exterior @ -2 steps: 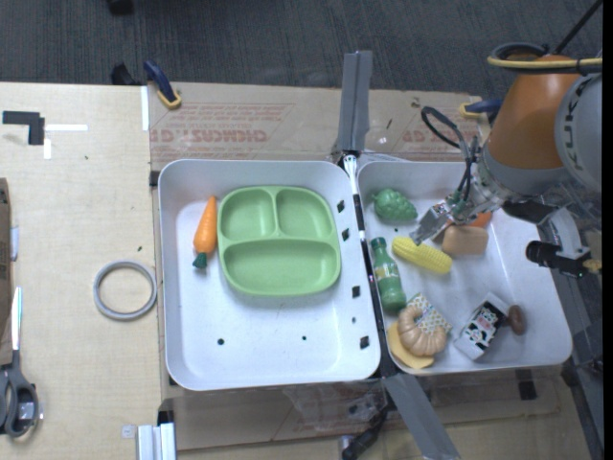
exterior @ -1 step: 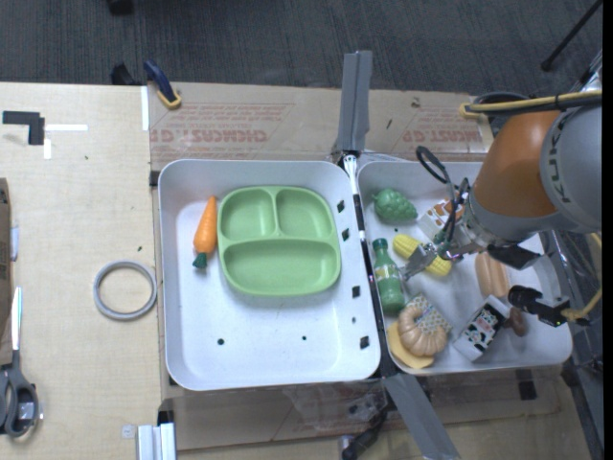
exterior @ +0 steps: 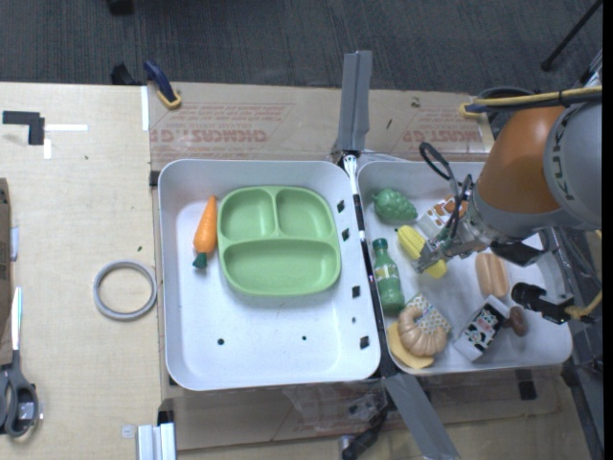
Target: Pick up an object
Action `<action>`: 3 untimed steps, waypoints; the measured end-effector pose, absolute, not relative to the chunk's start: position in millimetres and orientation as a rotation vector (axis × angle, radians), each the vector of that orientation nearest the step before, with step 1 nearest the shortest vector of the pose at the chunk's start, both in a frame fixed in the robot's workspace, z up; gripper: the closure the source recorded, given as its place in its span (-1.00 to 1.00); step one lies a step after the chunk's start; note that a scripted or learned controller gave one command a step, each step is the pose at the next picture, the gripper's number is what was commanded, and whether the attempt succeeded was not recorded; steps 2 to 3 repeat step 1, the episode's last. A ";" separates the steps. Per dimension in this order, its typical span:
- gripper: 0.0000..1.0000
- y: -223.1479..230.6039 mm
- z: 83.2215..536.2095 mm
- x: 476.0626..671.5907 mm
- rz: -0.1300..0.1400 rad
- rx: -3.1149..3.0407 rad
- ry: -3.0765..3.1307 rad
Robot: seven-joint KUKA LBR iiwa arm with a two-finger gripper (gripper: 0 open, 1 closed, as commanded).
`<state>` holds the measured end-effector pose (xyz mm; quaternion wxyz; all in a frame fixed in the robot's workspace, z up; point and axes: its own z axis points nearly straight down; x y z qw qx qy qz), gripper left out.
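Gripper down over the corn in the right bin; jaws' state unclear. Light, slick plastic: take it across the middle.

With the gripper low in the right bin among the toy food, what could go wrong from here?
1. The gripper sits at the yellow toy corn cob, which lies close to the green plastic bottle and the green toy broccoli; it may knock them or pinch two items.
2. The corn is rounded, so it may slip away.
3. The right white bin is crowded; the arm may push the toy hot dog.
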<state>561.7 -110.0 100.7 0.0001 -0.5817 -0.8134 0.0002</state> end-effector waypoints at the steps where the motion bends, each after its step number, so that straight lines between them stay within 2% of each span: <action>1: 1.00 -52.6 218.4 603.0 0.003 -2.023 -2.404; 3: 1.00 -52.6 218.4 603.0 0.003 -2.023 -2.404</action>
